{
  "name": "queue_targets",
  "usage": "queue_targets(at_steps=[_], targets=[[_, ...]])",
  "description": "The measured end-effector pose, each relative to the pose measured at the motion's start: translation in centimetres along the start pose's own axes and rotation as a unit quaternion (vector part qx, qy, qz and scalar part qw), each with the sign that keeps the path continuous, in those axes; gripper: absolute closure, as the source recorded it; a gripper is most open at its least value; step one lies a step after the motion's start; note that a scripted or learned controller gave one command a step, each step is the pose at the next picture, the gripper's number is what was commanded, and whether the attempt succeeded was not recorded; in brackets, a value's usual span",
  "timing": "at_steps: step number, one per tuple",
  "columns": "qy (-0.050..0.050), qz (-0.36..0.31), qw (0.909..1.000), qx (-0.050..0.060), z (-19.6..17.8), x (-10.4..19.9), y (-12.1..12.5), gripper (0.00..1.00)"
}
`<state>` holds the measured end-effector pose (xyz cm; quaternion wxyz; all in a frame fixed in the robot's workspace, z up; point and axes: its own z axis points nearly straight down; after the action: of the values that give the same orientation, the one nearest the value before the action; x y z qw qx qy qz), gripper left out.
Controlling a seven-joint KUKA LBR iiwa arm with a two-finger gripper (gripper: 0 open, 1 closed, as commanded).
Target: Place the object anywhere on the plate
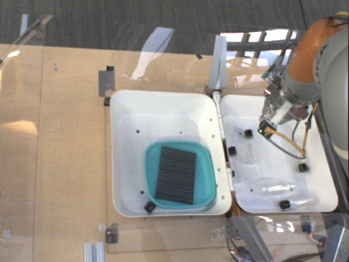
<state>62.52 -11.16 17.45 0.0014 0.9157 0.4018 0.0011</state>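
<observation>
A dark ribbed block (176,174) lies on the teal plate (206,185) in the left bin (122,146). The hand (271,123) hovers over the right bin (322,187); whether it grips anything, I cannot tell.

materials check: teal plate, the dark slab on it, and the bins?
Teal plate: looks like moulded plastic, smooth with a soft sheen and rounded rim. Dark slab: matte charcoal with ribbed cross lines, perhaps rubber or foam; hard to tell. Bins: glossy white plastic by the look, rounded corners and light glare.
</observation>
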Motion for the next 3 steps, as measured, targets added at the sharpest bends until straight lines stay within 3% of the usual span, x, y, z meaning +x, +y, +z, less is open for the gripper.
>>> queue_targets(at_steps=[1,2,3], targets=[[0.002,-0.029,0.9996,0.0,-2.5,2.1,-8.5,1.0],[0.001,-0.057,0.9984,0.002,-1.2,6.5,-18.6,1.0],[0.001,-0.056,0.9984,0.002,-1.2,6.4,-18.5,0.0]])
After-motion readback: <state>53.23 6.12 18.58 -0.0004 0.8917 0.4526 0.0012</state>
